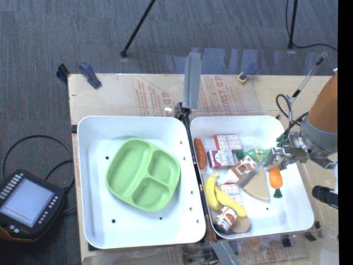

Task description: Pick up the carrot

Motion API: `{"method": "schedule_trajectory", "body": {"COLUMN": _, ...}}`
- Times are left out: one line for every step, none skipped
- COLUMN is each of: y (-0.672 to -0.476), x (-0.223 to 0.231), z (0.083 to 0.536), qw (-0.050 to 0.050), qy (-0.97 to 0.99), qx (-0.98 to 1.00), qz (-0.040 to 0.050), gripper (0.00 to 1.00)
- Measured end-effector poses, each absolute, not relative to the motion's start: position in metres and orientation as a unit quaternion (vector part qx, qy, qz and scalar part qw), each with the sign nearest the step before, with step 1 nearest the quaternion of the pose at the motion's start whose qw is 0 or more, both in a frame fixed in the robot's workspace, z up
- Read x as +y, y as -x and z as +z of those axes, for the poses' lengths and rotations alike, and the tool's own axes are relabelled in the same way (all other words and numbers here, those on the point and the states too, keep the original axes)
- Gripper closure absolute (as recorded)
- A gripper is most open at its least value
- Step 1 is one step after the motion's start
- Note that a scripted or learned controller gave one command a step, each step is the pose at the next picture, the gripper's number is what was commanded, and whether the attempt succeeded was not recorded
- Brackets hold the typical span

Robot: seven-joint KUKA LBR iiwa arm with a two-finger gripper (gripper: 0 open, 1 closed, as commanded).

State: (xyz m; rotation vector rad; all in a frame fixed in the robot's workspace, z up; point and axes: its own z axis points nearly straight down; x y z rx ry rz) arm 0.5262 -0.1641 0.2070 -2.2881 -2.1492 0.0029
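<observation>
The carrot is small and orange, with its green top pointing toward the near edge. It is in the right bin, close to the right wall. My gripper comes in from the right and sits right at the carrot's upper end, touching or nearly touching it. The wrist's grey body hides how the carrot meets the gripper, and I cannot tell whether it is resting on the bin floor or raised off it.
Left of the carrot, the right bin is crowded: a tan bread wedge, a banana, a sausage, two small cartons, a green bottle and a can. A green divided plate lies in the left bin.
</observation>
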Motion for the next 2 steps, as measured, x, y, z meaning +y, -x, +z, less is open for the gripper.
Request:
{"method": "schedule_trajectory", "body": {"y": -0.526, "x": -0.163, "z": 0.215, "qw": 0.003, "qy": 0.728, "qx": -0.686, "qz": 0.0020, "gripper": 1.00}}
{"method": "schedule_trajectory", "body": {"y": -0.579, "x": -0.161, "z": 0.187, "qw": 0.002, "qy": 0.772, "qx": -0.636, "qz": 0.0016, "gripper": 1.00}}
